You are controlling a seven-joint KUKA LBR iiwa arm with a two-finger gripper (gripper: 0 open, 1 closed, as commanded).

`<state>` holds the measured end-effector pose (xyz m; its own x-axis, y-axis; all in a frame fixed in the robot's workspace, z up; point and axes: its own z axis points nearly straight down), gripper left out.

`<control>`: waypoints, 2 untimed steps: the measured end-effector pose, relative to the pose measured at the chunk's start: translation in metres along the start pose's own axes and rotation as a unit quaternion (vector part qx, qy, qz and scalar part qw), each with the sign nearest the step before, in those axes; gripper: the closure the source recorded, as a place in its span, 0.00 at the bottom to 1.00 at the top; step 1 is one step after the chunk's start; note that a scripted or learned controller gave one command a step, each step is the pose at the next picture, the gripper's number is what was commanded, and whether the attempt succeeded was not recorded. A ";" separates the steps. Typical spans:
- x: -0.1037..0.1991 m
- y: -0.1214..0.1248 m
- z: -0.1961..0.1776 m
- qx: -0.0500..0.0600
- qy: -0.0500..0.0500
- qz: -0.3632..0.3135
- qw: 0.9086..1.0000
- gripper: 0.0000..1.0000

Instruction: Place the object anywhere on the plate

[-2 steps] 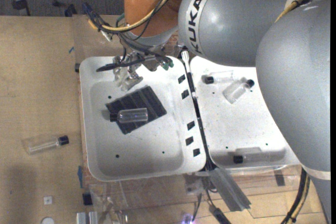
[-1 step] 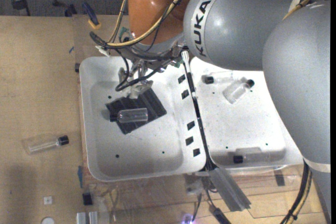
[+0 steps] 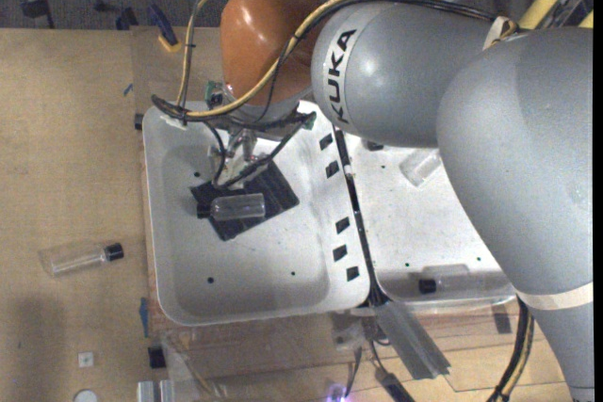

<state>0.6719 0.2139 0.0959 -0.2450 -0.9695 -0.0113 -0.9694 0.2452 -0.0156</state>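
Soft even overhead light; faint shadows; slight blur

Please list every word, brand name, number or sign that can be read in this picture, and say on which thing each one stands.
"KUKA", in black letters, running up the grey arm near its orange band.
The small black marks along the left bin rim are plain patches, not letters.
The clear bottle on the bench shows no readable label.
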 end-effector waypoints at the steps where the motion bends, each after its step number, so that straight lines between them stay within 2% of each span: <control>1: 0.004 0.014 -0.039 -0.007 0.000 -0.274 0.962 1.00; 2: -0.012 0.005 -0.136 -0.006 0.000 -0.140 0.990 1.00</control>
